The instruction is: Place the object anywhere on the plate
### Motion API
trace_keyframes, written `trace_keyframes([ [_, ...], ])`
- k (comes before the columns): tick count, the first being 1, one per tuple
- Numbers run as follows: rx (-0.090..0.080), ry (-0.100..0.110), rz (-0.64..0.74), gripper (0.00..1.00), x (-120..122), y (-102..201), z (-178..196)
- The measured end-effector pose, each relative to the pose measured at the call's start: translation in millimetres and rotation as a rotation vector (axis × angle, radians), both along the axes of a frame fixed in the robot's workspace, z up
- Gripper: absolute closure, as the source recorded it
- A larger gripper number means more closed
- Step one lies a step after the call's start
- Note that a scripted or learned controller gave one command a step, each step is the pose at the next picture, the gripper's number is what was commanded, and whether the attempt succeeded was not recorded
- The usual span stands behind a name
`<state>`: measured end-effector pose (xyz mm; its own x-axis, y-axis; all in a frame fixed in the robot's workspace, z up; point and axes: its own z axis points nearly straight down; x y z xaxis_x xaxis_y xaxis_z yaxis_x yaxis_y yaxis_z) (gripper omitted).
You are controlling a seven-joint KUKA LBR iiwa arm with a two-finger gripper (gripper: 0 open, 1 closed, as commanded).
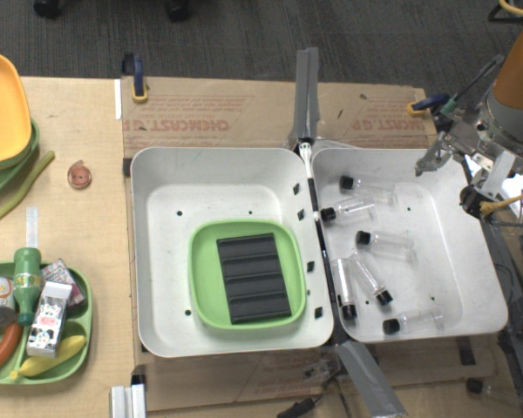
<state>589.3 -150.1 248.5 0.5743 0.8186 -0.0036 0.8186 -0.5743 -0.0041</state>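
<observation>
the clear tubes (372,283) to be moved are seen scattered loose in the right bin (471,320), well apart from the green plate (205,307) kept in the left bin (157,320) to receive one, while the tool's (436,157) state cannot be told.

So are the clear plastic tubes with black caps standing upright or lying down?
Lying down: the clear plastic tubes with black caps rest on their sides, scattered across the right white bin floor.
</observation>
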Motion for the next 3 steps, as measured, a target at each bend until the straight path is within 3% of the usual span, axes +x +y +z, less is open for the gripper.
trace_keyframes([
  [1, -0.001, -0.002, -0.006, 0.0, 18.2, -40.7, -28.9],
  [2, -0.001, -0.003, -0.05, 0.0, 0.2, -57.8, 6.0],
  [3, -0.001, -0.002, -0.104, 0.0, -4.5, -51.7, 19.7],
])
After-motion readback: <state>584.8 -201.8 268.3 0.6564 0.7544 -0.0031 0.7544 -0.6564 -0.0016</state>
